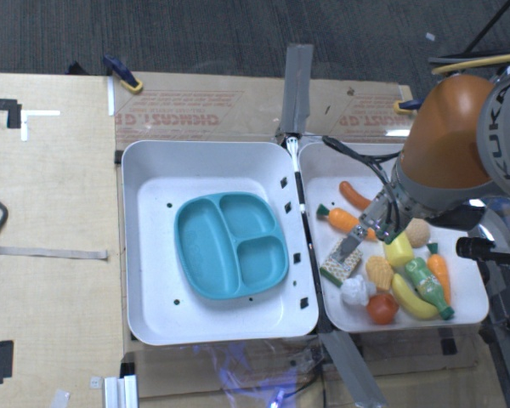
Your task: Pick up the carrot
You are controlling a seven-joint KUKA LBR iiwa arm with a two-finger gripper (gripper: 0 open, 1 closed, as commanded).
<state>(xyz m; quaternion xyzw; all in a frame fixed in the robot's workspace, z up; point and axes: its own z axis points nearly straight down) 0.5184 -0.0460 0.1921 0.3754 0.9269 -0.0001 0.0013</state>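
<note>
Blue divided plate in left bin. In right bin, carrot near the left wall, lying flat, just left of gripper. Jaw state impossible to tell. Further right: banana, green bottle, tomato.

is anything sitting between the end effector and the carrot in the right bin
Nothing visible does. The end effector sits right beside the carrot, at its right end. The sausage lies behind it, off the path.
</note>
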